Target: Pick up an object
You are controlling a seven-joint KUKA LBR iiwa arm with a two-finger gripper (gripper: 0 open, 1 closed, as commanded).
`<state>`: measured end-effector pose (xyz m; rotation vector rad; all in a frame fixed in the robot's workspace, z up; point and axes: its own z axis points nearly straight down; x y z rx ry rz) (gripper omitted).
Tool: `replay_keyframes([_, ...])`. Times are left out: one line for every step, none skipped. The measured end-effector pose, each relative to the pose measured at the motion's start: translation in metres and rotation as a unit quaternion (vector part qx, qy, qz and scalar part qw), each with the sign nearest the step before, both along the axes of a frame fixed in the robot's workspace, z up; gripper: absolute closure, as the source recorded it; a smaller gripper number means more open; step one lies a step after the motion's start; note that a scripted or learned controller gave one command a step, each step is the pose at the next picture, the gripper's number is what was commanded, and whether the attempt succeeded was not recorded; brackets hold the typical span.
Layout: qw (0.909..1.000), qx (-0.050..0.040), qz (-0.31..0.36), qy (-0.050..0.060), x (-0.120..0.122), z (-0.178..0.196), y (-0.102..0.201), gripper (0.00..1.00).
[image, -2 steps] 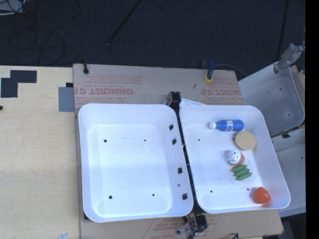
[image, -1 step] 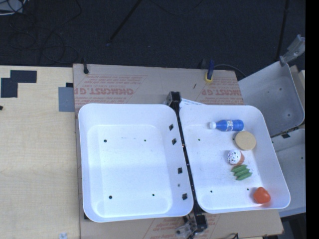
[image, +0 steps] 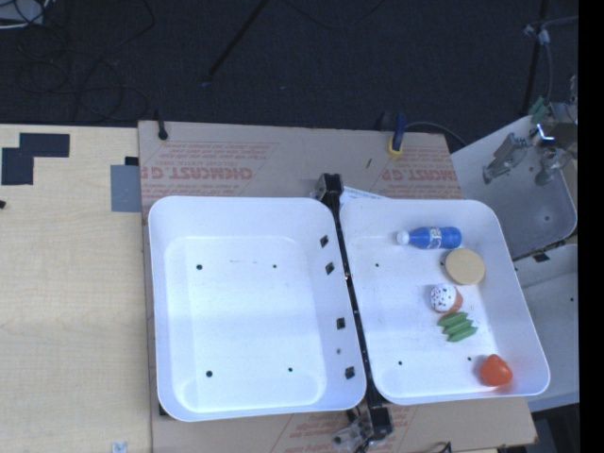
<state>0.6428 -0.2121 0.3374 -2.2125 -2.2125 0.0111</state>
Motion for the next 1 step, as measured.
replay_keyframes([1.0000, -0.0022, 0.001, -0.007, 0.0015, 0.0212, -0.0006, 0.00])
